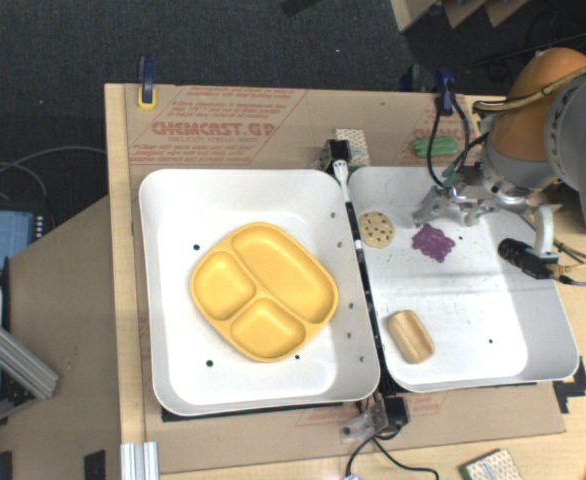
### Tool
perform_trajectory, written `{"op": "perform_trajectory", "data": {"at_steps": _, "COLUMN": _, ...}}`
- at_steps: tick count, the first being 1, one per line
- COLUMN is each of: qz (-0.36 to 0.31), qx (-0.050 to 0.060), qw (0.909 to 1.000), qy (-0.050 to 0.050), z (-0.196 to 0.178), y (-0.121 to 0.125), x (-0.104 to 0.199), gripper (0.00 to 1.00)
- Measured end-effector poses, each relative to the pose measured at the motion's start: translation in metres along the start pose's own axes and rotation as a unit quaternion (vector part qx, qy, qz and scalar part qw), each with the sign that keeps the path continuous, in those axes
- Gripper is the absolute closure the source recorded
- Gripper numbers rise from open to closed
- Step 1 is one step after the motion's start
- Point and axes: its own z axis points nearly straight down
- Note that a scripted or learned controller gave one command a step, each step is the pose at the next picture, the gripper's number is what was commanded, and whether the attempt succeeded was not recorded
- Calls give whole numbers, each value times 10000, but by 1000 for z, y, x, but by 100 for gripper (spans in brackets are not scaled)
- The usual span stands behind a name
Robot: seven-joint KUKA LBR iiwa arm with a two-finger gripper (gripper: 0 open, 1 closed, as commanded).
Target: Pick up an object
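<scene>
In the right bin [533, 358] lie three things: a round speckled cookie [376, 229] near the left wall, a purple crumpled piece [433, 241] toward the back, and a tan bread-like roll [409, 335] near the front. My gripper [448, 212] hangs over the back of this bin, just above and behind the purple piece. It is open, and nothing sits between its fingers. The grey arm with its orange band [543, 78] reaches in from the right.
The left bin [163, 268] holds a yellow plate [263, 290] with three compartments. A black part with cables [525, 256] hangs off the arm over the right bin's right side. Clamps and wires sit along the bench's back edge.
</scene>
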Motion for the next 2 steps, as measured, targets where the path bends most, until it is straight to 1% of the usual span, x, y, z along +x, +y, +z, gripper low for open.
{"op": "perform_trajectory", "data": {"at_steps": 1, "qz": 22, "qx": 89, "qw": 10000, "qy": 34, "z": 1, "y": -135, "x": 35, "gripper": 0}}
{"op": "perform_trajectory", "data": {"at_steps": 2, "qz": -8, "qx": -12, "qw": 10000, "qy": -2, "z": 0, "y": -47, "x": 31, "gripper": 0}}
